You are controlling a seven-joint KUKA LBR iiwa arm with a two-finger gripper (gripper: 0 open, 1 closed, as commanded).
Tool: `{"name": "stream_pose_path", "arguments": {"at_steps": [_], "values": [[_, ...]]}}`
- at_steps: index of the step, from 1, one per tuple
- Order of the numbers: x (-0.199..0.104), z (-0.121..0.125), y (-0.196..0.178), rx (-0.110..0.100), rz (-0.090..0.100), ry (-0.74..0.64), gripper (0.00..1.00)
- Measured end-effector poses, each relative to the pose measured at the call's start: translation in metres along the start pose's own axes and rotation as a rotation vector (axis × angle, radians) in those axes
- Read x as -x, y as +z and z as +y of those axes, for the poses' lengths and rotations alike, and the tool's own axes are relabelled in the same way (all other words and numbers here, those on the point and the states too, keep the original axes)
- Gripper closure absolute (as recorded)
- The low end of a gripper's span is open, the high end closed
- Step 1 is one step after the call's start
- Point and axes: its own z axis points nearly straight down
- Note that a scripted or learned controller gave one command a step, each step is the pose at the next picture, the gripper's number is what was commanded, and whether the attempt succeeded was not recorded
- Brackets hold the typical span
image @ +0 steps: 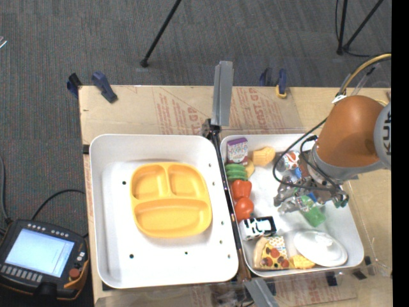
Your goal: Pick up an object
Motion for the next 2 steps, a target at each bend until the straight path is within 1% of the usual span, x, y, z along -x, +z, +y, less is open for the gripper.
{"name": "stream_pose_path", "arguments": {"at_steps": [1, 2], "values": [[0.0, 0.001, 0.001, 0.001, 0.001, -0.001, 0.0], [0.002, 0.002, -0.01, 0.0, -0.003, -0.006, 1.0]]}}
